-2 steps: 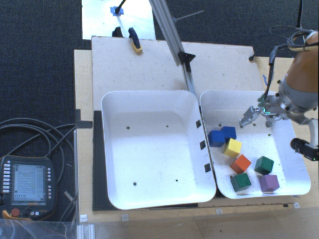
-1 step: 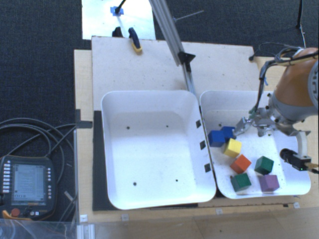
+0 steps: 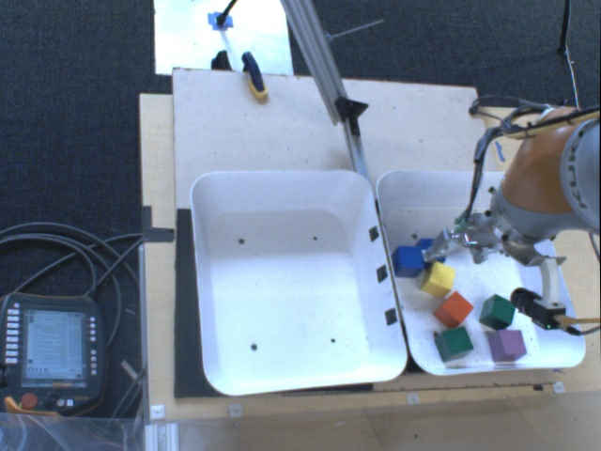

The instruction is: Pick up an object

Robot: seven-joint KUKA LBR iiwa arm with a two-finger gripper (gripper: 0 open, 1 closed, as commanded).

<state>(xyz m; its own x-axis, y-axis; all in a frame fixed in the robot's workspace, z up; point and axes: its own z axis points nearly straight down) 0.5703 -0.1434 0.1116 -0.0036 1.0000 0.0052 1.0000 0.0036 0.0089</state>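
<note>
Over the right bin [image 3: 399, 191], the gripper [image 3: 449, 243] hangs low with its tips just above and beside the blue block [image 3: 408, 259]; from here I cannot tell whether the jaws are apart or together, and nothing shows between them. The blue block lies near the bin's left wall. Touching it on the lower right is the yellow block [image 3: 438, 279], and just below that sits the orange block [image 3: 454, 309]. Further down, near the bin's front rim, is a green block [image 3: 454, 343], with a purple block [image 3: 507, 345] beside it to the right and a darker green block [image 3: 496, 312] just above the purple one. The grey arm [image 3: 554, 181] with its orange band comes in from the right, over the bin's far right side. The left bin [image 3: 282, 280] stands touching the right bin along its left wall. Both rest on a pale bench [image 3: 282, 120]. Well to the left of the bins, a control pendant [image 3: 52, 350] with cables lies on the dark floor.
</note>
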